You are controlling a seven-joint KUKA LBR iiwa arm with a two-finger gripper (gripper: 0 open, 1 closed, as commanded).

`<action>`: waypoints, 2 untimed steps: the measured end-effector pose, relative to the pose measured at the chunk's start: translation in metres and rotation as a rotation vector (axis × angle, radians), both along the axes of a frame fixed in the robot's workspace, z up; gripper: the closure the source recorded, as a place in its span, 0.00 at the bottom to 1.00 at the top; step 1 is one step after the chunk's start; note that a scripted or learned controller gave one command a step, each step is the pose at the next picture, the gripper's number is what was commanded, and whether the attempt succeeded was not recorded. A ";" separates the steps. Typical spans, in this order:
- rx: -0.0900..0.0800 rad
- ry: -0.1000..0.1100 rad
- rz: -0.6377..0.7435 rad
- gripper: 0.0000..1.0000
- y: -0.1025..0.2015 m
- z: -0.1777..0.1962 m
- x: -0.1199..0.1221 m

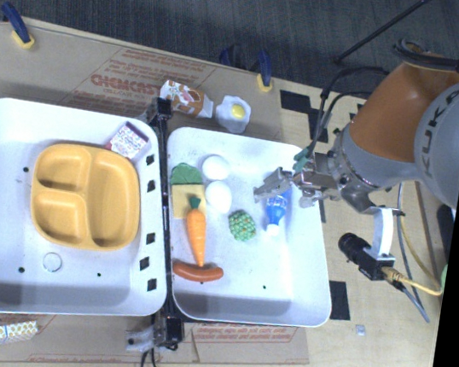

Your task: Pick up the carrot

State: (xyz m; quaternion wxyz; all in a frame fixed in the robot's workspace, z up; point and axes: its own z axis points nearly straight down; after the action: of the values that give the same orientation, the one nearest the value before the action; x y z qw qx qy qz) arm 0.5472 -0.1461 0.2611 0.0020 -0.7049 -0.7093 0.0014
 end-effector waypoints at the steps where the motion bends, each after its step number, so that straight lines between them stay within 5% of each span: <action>1: -0.001 0.001 -0.028 0.00 0.037 -0.071 0.001; 2: -0.001 0.001 -0.113 0.00 0.046 -0.170 0.013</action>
State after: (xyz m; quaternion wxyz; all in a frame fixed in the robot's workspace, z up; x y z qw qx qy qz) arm 0.5598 -0.1005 0.0909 0.0021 -0.7439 -0.6683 0.0018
